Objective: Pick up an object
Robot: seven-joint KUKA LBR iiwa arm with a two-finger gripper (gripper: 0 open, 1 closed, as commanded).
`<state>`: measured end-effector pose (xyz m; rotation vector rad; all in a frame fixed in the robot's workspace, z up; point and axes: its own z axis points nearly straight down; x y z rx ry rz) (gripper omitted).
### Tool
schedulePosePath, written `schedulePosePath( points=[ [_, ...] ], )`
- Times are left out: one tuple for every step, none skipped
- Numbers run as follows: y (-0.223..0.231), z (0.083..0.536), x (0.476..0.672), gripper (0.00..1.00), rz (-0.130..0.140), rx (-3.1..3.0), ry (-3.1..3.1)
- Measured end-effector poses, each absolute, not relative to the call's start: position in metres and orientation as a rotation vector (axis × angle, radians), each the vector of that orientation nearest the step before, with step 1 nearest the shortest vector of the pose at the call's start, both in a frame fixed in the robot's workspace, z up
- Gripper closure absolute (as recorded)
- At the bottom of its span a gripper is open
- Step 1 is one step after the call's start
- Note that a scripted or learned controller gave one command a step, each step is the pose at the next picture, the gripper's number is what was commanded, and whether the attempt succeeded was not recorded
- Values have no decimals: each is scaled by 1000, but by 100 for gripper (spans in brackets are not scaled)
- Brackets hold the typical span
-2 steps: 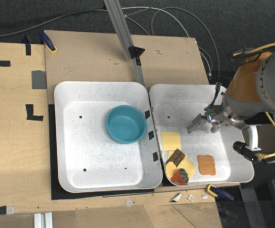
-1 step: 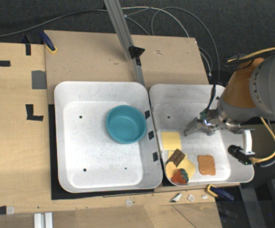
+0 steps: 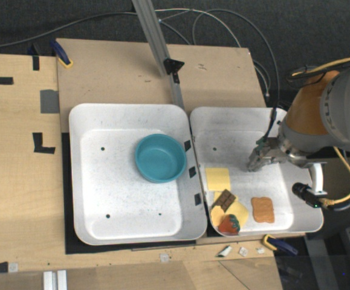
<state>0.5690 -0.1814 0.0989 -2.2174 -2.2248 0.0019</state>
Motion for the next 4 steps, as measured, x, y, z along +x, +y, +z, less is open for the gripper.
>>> schedulePosePath(
  points=[
    [-186, 146, 562, 100, -1, -2223, -2223],
    [-186, 206, 556, 100, -3, -2223, -2226],
    [-186, 260, 558, 100, -3, -2223, -2227],
    [-123, 255, 573, 100, -1, -2213, -2229]
  ],
)
